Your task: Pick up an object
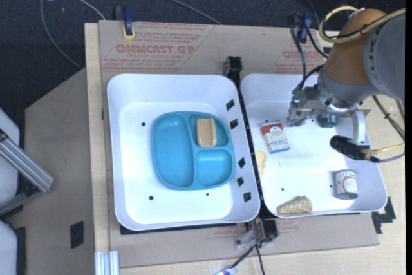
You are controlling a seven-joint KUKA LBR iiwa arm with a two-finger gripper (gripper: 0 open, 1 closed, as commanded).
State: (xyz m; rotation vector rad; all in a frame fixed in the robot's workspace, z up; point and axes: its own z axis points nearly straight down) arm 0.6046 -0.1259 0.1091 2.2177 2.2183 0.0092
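- Camera view: claw (297, 114) low over right bin (277, 90), just above small carton (275, 137); finger state impossible to tell.
- Blue tray (177, 161) in left bin (129, 138).

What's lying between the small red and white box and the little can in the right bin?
Nothing. In the camera view, bare white bin floor runs from the red and white box to the can.
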